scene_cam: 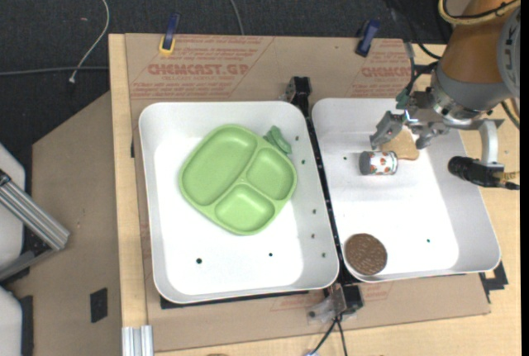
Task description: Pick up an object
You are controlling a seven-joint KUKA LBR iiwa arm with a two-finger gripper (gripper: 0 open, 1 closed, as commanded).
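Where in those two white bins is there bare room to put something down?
Left bin: a bare strip along the near edge, below the green plate, and a narrower one along its far wall. Right bin: the middle is open, between the can and the brown disc. The far part is crowded, where the gripper hangs by the can.

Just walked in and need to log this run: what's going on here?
The grey arm reaches in from the right, its hand open above the right bin, just beside a small can lying on its side. Nothing is gripped. A brown disc sits at that bin's near edge; a green divided plate lies in the left bin.
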